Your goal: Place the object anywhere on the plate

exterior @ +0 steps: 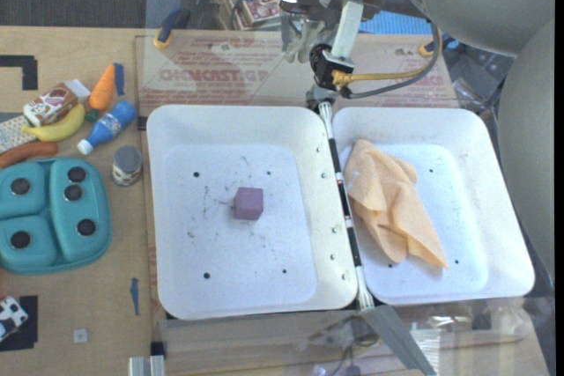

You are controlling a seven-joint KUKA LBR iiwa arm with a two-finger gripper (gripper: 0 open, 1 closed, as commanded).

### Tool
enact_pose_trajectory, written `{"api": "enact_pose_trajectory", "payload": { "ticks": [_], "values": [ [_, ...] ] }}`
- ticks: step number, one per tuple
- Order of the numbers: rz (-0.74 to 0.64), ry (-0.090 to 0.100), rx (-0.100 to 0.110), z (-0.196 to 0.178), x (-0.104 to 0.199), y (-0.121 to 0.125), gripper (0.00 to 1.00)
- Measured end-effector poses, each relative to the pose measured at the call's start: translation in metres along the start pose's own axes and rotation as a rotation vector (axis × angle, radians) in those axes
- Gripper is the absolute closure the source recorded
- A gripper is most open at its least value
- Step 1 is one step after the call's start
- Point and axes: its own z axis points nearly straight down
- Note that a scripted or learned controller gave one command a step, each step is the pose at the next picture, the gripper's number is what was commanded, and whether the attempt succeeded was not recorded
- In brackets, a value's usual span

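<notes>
We take the gripper [298,44] to hang high behind the bins, fingers apart and empty (clear of everything), because the purple cube [248,203] lies loose mid-floor in the left-hand bin [167,145], waiting to be grasped.

Purple cube [248,203] in left white bin [176,145]; peach-orange cloth [392,202] in right white bin [476,154]; teal tray [53,211] left of bins.

Matt purple block [248,203]; soft, creased orange cloth [392,202] — smooth white plastic bins [231,116]
</notes>
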Motion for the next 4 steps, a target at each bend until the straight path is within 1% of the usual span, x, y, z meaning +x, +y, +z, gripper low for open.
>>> {"api": "enact_pose_trajectory", "payload": {
  "ticks": [1, 2, 3, 4],
  "values": [
    [0.056, 0.0, 0.001, 0.059, -0.047, 0.005, 1.0],
    [0.004, 0.001, 0.0, 0.149, -0.104, 0.011, 1.0],
    [-0.192, 0.001, 0.002, 0.178, -0.068, 0.007, 1.0],
    [-0.226, 0.002, -0.003, 0.156, -0.007, 0.001, 1.0]
  ]
}}
